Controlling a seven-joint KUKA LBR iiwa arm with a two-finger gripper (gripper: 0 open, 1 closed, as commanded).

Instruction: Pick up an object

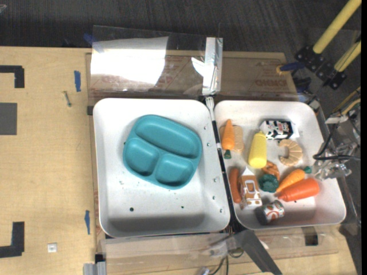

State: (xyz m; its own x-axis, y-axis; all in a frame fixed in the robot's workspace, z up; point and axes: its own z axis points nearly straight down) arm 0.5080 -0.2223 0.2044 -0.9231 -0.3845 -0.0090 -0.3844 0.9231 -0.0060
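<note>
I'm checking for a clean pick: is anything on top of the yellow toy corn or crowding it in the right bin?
Nothing lies on top of the yellow toy corn; it is open from above. It is crowded at the sides, though: a small orange carrot to its left and a round tan waffle-like toy to its right.

A pale wooden bench top [46, 171] fills the left side, marked with black tape corners [16, 76] and small blue tape strips [77, 80]. Beyond the bench's far edge lies dark grey carpet [172, 4]. A clear plastic sheet [149, 65] catches bright glare there. Yellow poles [343, 16] slant across the carpet, far right of the sheet.
</note>
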